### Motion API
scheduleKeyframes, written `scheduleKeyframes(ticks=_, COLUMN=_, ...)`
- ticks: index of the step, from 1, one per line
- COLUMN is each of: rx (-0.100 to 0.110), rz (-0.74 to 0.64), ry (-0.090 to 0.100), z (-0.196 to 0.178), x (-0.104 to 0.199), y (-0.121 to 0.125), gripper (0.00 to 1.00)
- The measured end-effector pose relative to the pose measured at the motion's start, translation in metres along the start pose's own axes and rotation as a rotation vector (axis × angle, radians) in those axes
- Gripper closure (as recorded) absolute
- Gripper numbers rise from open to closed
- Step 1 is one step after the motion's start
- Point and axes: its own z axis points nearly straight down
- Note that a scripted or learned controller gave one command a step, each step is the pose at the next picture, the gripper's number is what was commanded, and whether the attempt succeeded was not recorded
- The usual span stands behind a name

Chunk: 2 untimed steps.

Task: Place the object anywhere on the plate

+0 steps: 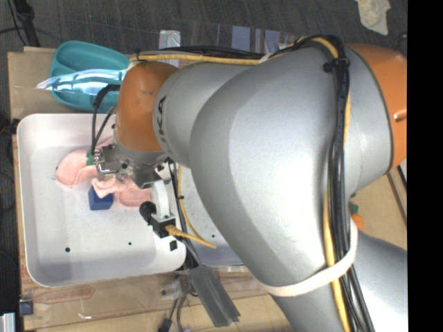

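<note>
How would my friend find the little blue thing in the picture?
Look in the big white bin on the left side. Just under the arm's orange band lies a floppy pink thing. The small blue block sits against its lower edge, the one solid dark blue piece inside the bin.

Dark letters on arm [160, 116] near orange band, cut off, unreadable

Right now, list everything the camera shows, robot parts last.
white bin: one, white, left half of the bench.
pink plate: one, pink, in the bin's upper part, partly under the wrist.
blue block: one, blue, at the plate's lower edge.
teal container: one, teal, beyond the bin's top edge, with a clear plastic bag on it.
crumpled cloth: one, pale, on the floor, top right.
arm: one, grey with orange band, reaching from the right.
tool: one, metal, over the plate.
</note>
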Motion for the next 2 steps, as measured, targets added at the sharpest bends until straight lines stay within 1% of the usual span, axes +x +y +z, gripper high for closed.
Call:
scheduleKeyframes(ticks=1, rx=0.018, rz=0.026, ry=0.0, z=-0.049, x=-0.034, y=0.018, gripper=1.0)
scheduleKeyframes(ticks=2, rx=0.019, rz=0.064, ry=0.0, z=-0.078, x=-0.063, y=0.052, gripper=1.0)
